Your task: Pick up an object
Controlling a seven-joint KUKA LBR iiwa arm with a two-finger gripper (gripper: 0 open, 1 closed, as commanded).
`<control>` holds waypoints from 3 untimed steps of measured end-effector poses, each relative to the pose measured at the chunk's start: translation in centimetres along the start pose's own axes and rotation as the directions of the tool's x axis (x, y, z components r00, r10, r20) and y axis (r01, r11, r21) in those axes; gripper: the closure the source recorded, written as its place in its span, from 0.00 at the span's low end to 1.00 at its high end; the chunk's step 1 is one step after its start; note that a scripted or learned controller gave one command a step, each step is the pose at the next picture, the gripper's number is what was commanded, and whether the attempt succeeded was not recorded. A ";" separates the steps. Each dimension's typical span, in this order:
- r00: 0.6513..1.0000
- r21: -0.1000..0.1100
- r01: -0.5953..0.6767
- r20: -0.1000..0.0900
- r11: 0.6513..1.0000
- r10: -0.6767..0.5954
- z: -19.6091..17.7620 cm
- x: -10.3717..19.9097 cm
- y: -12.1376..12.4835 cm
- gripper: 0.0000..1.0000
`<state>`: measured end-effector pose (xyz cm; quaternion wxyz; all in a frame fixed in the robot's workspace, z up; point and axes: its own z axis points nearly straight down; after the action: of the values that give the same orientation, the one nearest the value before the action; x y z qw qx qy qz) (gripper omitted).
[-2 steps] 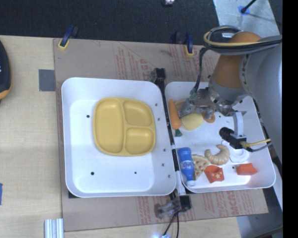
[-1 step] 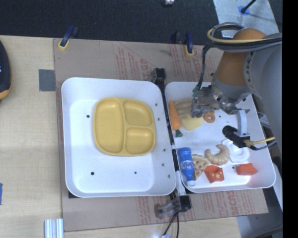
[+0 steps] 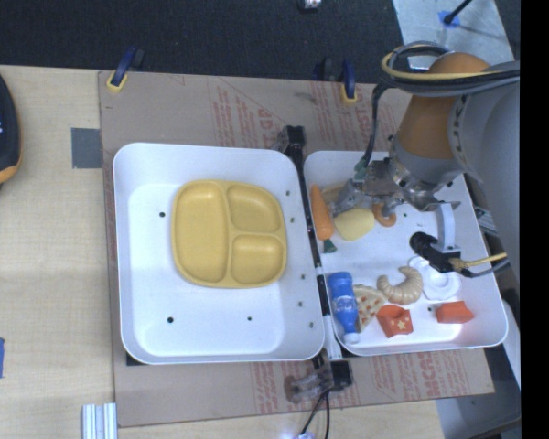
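The gripper (image 3: 373, 193) is low in the right bin (image 3: 480, 337), beside a yellow fruit (image 3: 354, 223); I cannot tell its grip; nothing visibly lifted yet.

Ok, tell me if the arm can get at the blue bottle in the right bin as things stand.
Probably yes. The blue bottle lies at the right bin's left wall with nothing on top of it. The gripper hangs over the same bin, further up. The wall beside the bottle and the slice of food touching it could crowd the fingers.
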<state>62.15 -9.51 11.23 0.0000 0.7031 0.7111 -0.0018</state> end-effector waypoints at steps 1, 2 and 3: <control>1.000 -0.002 -0.014 0.004 1.000 0.014 2.0 -0.3 -7.7 0.00; 1.000 -0.005 -0.006 -0.002 1.000 0.006 -1.6 -0.5 -2.3 0.00; 1.000 -0.006 -0.005 -0.001 1.000 0.005 0.1 -0.6 3.7 0.00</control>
<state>65.82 -10.05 11.15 0.0017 0.7048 0.7094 0.0007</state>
